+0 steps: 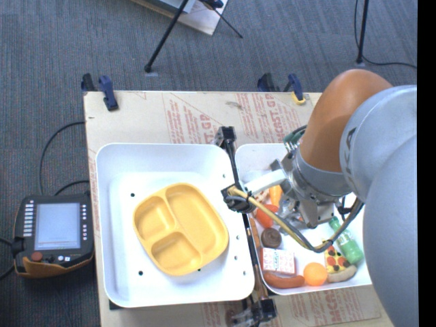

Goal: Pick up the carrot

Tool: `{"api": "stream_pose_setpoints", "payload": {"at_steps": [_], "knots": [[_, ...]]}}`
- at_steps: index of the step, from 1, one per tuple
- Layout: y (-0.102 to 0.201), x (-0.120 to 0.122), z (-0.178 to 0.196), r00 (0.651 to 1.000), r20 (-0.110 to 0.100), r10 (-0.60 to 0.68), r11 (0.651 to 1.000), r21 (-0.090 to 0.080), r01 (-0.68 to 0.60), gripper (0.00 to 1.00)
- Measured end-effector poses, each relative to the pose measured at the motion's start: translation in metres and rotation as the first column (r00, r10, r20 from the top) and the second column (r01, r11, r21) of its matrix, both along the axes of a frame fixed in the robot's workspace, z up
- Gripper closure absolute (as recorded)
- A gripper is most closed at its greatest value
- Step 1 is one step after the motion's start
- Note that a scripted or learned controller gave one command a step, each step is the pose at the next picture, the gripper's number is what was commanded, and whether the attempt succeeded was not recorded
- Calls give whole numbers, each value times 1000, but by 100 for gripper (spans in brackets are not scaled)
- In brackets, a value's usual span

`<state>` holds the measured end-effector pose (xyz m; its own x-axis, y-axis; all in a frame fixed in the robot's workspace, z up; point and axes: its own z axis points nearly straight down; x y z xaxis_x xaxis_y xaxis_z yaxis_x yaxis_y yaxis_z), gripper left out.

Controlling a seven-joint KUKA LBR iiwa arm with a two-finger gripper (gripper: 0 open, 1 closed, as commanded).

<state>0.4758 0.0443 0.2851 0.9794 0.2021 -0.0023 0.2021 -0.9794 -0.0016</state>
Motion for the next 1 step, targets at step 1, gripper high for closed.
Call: {"api": "stream_pose_setpoints", "payload": {"at_steps": [1], "knots": [[17,-1,-71,991,-3,137,991,1,-137,100]]}}
